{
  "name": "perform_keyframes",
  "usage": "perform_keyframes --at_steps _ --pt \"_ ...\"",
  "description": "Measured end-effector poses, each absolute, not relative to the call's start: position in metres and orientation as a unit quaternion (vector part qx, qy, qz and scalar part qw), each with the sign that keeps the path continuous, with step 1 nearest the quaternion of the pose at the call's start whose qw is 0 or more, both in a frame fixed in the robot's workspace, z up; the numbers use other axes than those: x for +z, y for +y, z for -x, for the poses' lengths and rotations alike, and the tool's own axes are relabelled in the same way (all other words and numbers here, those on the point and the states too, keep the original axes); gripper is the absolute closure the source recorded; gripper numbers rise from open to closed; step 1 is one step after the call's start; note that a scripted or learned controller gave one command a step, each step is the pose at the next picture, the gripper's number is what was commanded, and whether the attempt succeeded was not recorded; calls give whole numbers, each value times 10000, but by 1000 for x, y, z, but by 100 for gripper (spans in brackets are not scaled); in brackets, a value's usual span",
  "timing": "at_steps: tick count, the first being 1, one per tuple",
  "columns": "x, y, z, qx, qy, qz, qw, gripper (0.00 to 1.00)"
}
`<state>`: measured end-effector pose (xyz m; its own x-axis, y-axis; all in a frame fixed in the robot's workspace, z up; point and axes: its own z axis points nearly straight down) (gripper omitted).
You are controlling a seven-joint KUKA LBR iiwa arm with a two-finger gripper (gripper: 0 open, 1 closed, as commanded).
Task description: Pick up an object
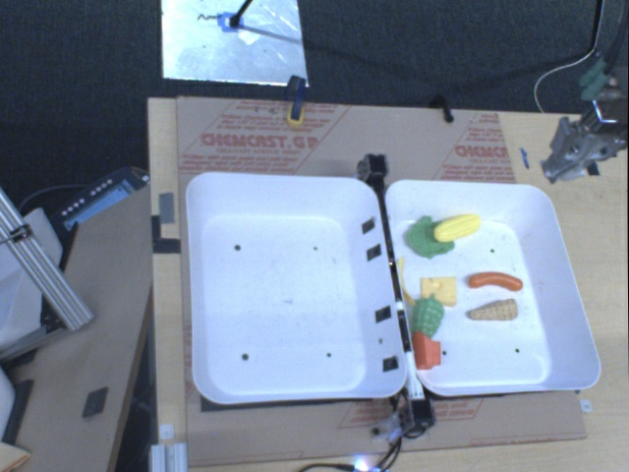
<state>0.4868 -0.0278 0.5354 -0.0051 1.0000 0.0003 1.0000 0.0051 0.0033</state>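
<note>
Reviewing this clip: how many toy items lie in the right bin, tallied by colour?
Yellow: 2, plastic corn cob and cheese wedge
Green: 1, leafy piece
Green and red: 1, carrot-like toy
Red-orange: 1, sausage
Tan: 1, cone
Total: 6

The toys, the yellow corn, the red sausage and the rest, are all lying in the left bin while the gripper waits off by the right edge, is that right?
Not quite: the camera view shows the corn, the sausage and the other toys in the right bin, not the left one. The gripper is indeed off by the right edge.

Toys (462, 273) in right bin (565, 264)
</note>
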Motion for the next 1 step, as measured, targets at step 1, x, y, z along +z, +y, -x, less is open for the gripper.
perform_keyframes --at_steps 1 --pt "535 -11 -487 13 7091 -7051 10 100"
